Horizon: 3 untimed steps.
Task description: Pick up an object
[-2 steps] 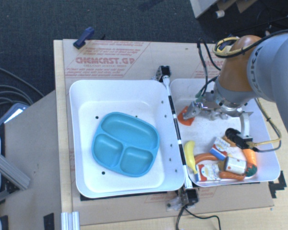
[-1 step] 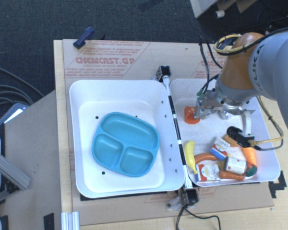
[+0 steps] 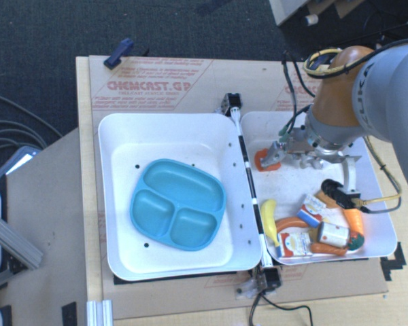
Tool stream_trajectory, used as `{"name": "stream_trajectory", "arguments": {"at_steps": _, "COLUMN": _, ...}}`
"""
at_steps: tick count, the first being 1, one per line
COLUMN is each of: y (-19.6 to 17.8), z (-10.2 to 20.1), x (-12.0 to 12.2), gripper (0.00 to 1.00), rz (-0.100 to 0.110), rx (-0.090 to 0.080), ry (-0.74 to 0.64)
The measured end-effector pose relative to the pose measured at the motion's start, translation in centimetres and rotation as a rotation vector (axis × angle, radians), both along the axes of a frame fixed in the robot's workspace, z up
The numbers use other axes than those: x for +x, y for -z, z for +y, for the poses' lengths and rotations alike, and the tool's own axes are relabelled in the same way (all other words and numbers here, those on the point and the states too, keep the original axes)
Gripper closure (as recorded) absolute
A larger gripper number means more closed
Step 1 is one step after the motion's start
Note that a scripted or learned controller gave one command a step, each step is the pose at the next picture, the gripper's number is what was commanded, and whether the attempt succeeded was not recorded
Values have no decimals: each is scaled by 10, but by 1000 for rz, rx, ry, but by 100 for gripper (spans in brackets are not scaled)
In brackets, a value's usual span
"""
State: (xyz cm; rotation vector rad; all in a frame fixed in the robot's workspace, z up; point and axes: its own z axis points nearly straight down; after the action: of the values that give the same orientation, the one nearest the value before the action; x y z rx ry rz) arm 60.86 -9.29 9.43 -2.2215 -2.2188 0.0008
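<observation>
Here the pincer [image 3: 277,153] sits low in the right bin [image 3: 377,240], touching an orange-red object [image 3: 264,161]; its opening I cannot tell.

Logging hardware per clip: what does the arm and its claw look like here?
A bulky grey arm with a rounded orange band above the wrist. Black and yellow cables loop beside the band. The claw is grey metal with dark parts.

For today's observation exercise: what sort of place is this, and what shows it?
Probably a robotics lab: a grey arm reaches over two white bins on a bench, one holding a blue divided plate, with loose cables on dark carpet.
</observation>
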Motion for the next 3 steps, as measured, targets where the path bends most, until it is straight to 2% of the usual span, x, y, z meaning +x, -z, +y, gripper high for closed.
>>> {"name": "stream_trajectory", "arguments": {"at_steps": 1, "y": -10, "z": 0, "x": 0, "gripper": 100, "rz": -1, "rx": 0, "ry": 1}}
{"name": "stream_trajectory", "arguments": {"at_steps": 2, "y": -10, "z": 0, "x": 0, "gripper": 0, "rz": -1, "rx": 0, "ry": 1}}
{"name": "stream_trajectory", "arguments": {"at_steps": 3, "y": -20, "z": 0, "x": 1, "gripper": 100, "rz": -2, "rx": 0, "ry": 1}}
